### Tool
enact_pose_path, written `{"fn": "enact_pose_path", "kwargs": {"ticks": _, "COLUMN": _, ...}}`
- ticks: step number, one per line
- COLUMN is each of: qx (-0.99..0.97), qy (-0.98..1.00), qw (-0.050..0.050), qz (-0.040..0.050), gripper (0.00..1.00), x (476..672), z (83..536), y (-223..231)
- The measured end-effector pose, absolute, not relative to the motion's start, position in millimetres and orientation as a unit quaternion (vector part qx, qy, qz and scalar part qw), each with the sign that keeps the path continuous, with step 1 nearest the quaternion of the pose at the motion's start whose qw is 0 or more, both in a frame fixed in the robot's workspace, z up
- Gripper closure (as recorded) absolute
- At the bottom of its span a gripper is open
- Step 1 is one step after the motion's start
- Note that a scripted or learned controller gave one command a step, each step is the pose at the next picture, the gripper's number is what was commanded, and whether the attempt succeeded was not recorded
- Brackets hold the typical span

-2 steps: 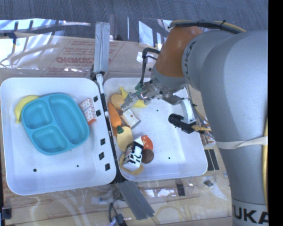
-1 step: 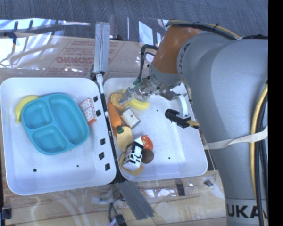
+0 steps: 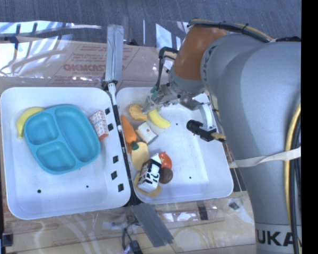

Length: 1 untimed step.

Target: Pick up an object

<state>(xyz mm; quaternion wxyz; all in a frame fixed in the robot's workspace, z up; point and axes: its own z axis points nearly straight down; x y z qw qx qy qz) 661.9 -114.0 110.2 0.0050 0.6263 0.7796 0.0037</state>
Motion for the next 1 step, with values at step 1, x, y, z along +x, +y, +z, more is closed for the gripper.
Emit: {"fn": "enact_pose_path", "kwargs": {"ticks": 1, "qx": 0.634, "qy": 0.774, "qw": 0.002, "qz": 0.0029, "gripper": 1.0, "x": 622.1, "z": 196.7, "y": -43.8}}
